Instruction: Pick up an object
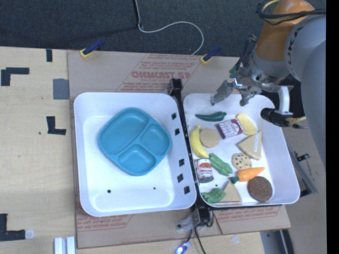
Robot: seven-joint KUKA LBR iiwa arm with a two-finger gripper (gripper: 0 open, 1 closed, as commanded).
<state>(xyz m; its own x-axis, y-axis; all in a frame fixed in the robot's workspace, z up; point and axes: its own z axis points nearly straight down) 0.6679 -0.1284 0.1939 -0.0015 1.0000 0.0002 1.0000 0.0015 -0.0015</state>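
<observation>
Two white bins sit side by side on the counter (32, 157), and nothing has been lifted from either yet, as far as this view shows. Leftmost, the left bin (87, 192) carries a blue sectioned plate (135, 140), lying flat and well apart from the arm. Across the black divider (183, 142), the right bin (288, 192) holds all the likely pick targets, each resting on the bin floor: a banana (197, 142) along the divider, a small can (204, 170) below it, a leafy green piece (213, 196) near the front rim, a green pepper (211, 116) toward the back, a round tan item (210, 137) beside the banana, a red and white packet (229, 128), a pickle (220, 164), a cookie (240, 161), a carrot (249, 173), a pale yellow piece (246, 124), a cheese wedge (250, 147) and a brown disc (260, 188). Farther right and toward the back, the claw (234, 93) hangs over the rear edge of the right bin, above and just behind the green pepper; its two fingers look spread fairly wide with nothing between them, though the slant of the view makes the exact gap hard to judge. So I judge the task to be at the approach stage: the arm is over the stocked bin, but choosing a target, descending, closing and lifting are all left to do.
</observation>
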